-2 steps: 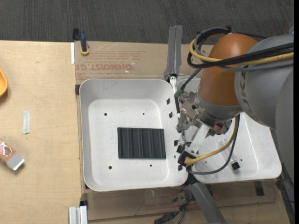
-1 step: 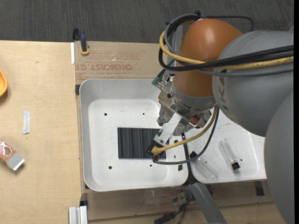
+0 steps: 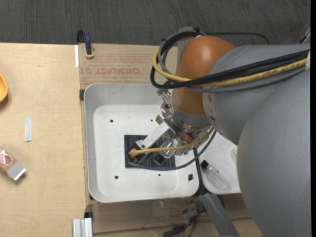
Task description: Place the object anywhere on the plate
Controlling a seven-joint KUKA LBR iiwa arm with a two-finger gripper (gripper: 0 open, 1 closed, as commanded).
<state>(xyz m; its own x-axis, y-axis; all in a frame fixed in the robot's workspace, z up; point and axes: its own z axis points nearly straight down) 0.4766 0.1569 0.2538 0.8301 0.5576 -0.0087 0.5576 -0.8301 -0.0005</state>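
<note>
The tool [image 3: 164, 152], its grip impossible to tell, hangs over the dark rectangular plate [image 3: 143, 163] in the white bin [image 3: 103, 132], where an off-centre release could miss.

A robotics lab, by the look of it: a cabled industrial arm [image 3: 266, 132] over a white bin [image 3: 98, 132], plywood bench [image 3: 39, 83] left of the gripper [image 3: 165, 149], a clamp [image 3: 88, 43] by cardboard [image 3: 118, 65] beyond it, grey carpet [image 3: 123, 9].

The bin [image 3: 101, 147] is smooth white plastic. The bench [image 3: 44, 83] looks like pale matt wood. The band [image 3: 202, 63] shines glossy orange; the arm [image 3: 271, 147] is smooth grey.
</note>
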